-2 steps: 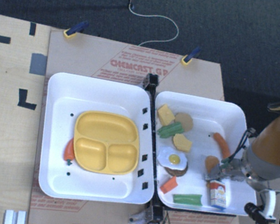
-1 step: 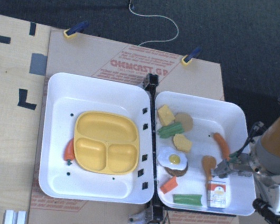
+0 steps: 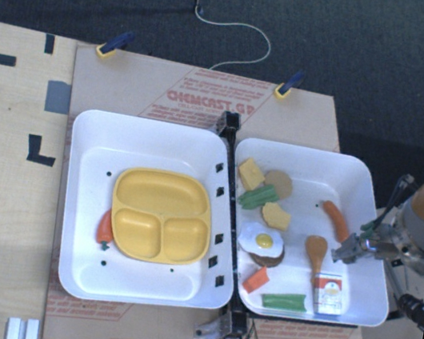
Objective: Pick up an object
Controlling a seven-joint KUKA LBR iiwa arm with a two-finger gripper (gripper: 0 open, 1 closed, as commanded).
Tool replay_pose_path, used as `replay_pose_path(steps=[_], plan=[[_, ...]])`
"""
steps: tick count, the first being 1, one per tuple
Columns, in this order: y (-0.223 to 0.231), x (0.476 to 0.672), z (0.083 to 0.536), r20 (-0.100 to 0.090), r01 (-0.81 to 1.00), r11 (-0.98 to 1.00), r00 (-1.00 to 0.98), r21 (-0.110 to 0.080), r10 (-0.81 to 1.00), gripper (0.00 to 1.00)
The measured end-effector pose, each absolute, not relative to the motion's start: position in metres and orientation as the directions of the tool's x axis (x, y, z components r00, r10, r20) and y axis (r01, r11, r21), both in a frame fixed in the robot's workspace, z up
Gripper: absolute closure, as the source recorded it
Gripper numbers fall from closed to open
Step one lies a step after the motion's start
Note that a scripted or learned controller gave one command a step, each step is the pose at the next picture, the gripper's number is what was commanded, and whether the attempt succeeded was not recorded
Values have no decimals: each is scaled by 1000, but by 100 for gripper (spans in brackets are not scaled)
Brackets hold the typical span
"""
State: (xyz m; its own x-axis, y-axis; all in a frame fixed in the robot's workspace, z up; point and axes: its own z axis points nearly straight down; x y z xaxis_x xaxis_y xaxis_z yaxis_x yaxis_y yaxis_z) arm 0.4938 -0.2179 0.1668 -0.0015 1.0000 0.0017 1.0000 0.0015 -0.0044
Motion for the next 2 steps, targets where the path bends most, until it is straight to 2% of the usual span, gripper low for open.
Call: replay_pose_path(steps=[1,2], plan=[[-218,495,216,0,1000,2,-2,-2,1000,100],[-158,511,222,4,1000,8,-8,-6,1000,100]])
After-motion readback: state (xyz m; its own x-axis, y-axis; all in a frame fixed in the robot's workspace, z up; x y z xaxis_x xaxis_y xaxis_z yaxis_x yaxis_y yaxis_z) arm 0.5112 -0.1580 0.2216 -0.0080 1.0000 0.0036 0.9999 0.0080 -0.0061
